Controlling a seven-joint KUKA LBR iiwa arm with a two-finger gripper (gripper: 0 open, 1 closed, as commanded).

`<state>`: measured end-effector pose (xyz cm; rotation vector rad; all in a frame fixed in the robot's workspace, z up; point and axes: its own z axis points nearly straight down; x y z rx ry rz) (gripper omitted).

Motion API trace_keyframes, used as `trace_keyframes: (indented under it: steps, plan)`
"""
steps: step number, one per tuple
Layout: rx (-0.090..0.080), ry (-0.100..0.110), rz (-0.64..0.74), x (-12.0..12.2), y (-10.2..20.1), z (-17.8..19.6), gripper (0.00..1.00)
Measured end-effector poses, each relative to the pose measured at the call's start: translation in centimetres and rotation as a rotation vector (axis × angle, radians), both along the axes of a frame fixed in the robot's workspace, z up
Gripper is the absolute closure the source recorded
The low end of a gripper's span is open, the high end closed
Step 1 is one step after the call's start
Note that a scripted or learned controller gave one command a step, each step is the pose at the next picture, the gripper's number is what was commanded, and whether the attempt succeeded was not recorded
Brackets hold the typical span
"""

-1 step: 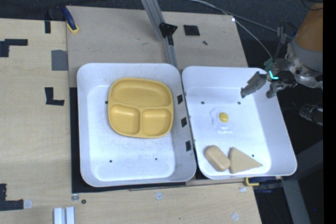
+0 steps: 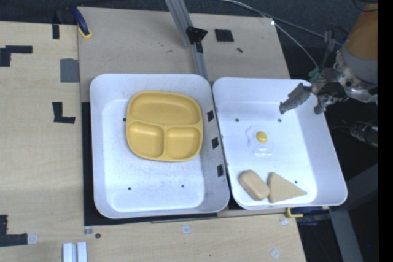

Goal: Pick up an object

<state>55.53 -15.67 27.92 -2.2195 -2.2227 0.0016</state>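
Two bins hold a yellow tray [image 2: 164, 126] at left and egg [image 2: 261, 138], roll [image 2: 253, 184] and wedge [image 2: 284, 188] at right, where the gripper [image 2: 304, 101] hovers open, grasping nothing.

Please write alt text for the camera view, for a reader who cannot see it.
A robot gripper hovers over the upper right edge of the right bin, which holds a toy fried egg, a tan bread roll and a tan wedge. The left bin holds a yellow divided plate.
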Motion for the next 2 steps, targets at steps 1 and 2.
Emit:
trace_keyframes:
  steps: [1, 2]
  plan:
    - [0.0, 0.005, -0.002, 0.3, -0.8, -5.9, 0.0]
    - [0.001, 0.005, 0.0, 0.6, -0.2, -11.8, 0.0]
